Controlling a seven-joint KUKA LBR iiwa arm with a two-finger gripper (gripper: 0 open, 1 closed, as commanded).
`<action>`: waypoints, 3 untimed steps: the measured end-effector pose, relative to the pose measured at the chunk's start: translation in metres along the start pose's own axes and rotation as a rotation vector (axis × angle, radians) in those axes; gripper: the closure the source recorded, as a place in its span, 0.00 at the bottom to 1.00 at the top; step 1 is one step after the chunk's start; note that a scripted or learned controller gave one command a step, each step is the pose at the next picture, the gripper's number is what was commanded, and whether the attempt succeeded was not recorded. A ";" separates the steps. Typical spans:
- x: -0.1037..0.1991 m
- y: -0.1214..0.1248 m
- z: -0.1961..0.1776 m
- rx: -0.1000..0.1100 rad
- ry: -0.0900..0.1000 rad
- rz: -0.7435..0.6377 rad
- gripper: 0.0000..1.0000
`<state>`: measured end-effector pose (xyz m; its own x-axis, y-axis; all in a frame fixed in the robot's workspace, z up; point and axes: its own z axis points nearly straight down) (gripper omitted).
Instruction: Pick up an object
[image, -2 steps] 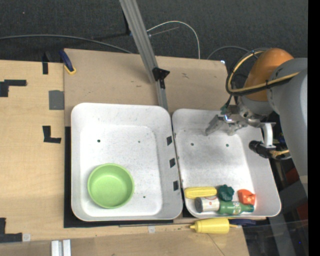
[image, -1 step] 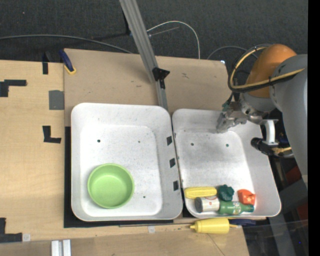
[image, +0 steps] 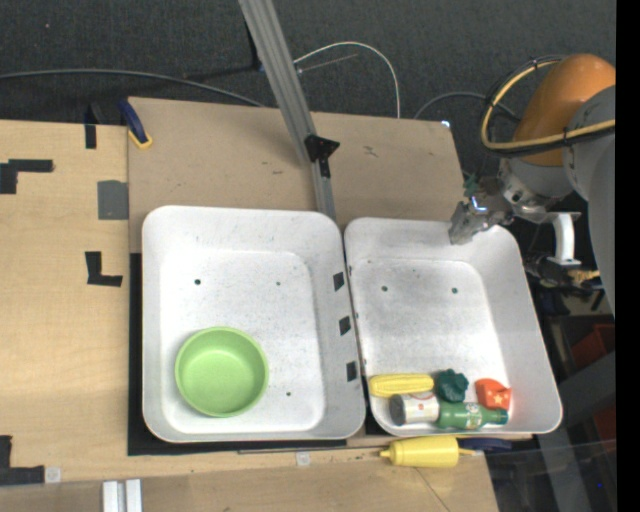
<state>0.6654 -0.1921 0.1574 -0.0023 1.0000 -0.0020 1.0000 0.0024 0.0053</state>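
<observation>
Objects for picking lie crowded in the lower right corner of the right bin: a yellow corn cob, a dark green piece just beside it, an orange-red piece near the bin's right wall, a small white can below the corn, and a green bottle lying on its side, touching the can. A yellow mustard bottle lies on its side on the counter, just outside the bin's lower rim. In the left bin, a green bowl sits upright in the lower left part.

The gripper hangs at the upper right of the frame, above the right bin's upper right corner, well apart from the cluster. Whether the jaws are released or clenched cannot be told, as they are small and blurred. Nothing is seen between them. A grey pole slants down from the top of the frame to the gap between the bins.
</observation>
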 end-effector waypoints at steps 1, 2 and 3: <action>0.000 0.002 -0.054 0.000 0.000 0.000 1.00; 0.050 -0.015 -0.067 0.006 0.003 -0.003 1.00; 0.108 -0.034 -0.074 0.006 0.004 -0.004 1.00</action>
<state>0.6303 -0.0835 0.2307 -0.0067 1.0000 0.0018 1.0000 0.0067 -0.0008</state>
